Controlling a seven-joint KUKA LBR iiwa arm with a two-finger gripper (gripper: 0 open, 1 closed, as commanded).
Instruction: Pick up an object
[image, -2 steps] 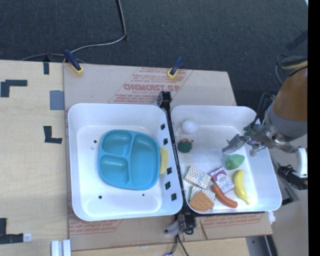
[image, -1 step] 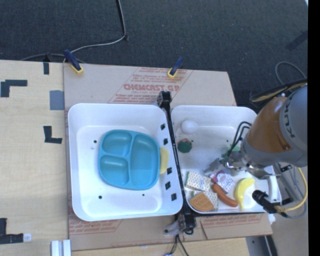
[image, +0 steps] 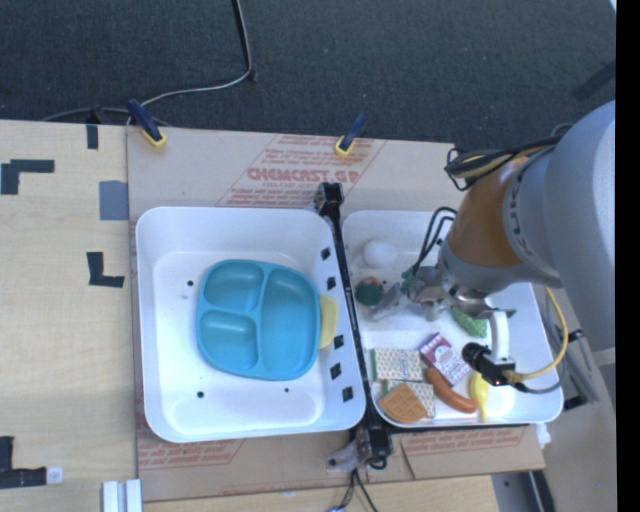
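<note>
My gripper (image: 402, 296) hangs low in the right bin (image: 545, 400), at its left-middle. Just left of it lies a small dark green round object (image: 370, 292), close to the gripper; contact cannot be made out. A white ball (image: 380, 252) rests behind that. Toward the front of the bin lie a checkered cracker (image: 395, 363), a round waffle piece (image: 403, 403), a hot dog (image: 450, 391), a pink box (image: 437, 352), a green piece (image: 470, 323) and a yellow piece (image: 481, 392). The arm's wrist covers the bin's back right.
The left bin (image: 160, 400) holds a blue divided plate (image: 258, 318) with a yellow item (image: 327, 321) at its right edge. A black divider (image: 340, 300) runs between the bins. Cables loop around the arm (image: 500, 230) and over the right bin's right side.
</note>
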